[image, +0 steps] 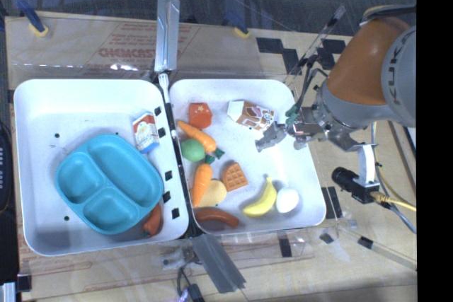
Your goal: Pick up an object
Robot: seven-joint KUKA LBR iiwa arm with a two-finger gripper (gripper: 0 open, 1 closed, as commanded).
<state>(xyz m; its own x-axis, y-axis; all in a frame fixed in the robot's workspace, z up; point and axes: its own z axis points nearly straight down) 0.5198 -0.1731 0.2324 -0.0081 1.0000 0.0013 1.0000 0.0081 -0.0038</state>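
My gripper (284,138) hangs over the right bin (304,173), near its right wall, open with nothing between its fingers. Just up and left of it lies a white-and-brown carton (249,114). Below it a yellow banana (260,199) and a white egg (287,201) rest near the front wall. Further left are a red block (200,114), a carrot (198,134), a green ball (192,150), a second carrot (202,180), a waffle (234,176), a yellow fruit (214,192) and a brown sausage (216,217).
The left bin (42,109) holds a blue divided tray (108,182), a small carton (144,132) against the divider and an orange-red item (152,223) at the tray's front corner. A metal bar (167,32) stands behind the bins.
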